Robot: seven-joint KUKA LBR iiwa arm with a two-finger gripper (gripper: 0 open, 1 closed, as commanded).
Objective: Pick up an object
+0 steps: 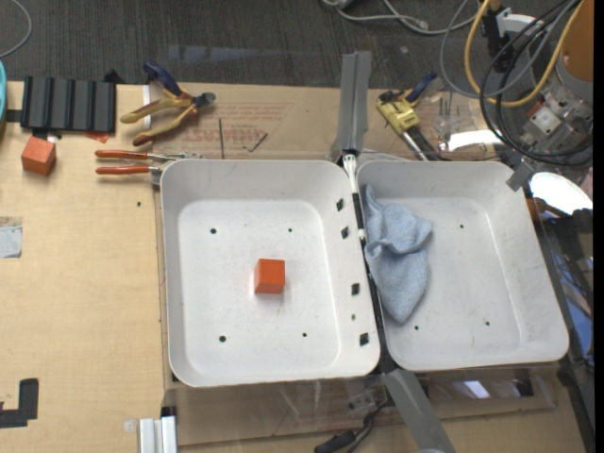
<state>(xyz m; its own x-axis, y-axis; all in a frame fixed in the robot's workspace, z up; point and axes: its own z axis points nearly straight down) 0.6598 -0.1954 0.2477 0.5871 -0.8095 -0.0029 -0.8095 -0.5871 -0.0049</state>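
The bench carries two white bins (pixel 189 281), two orange blocks (pixel 270 276) (one in the left bin, one out on the board), one pale blue cloth (pixel 396 262), two pairs of pliers (pixel 165 111) and one yellow-headed clamp (pixel 401 113).

Orange cube (pixel 270 276), pale blue cloth (pixel 396 262), 2 seemingly plain white bins (pixel 189 347).

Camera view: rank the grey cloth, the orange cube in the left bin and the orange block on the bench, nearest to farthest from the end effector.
From the end effector at upper right:
1. Grey cloth, left side of the right bin.
2. Orange cube, middle of the left bin.
3. Orange block, on the bench, far left.
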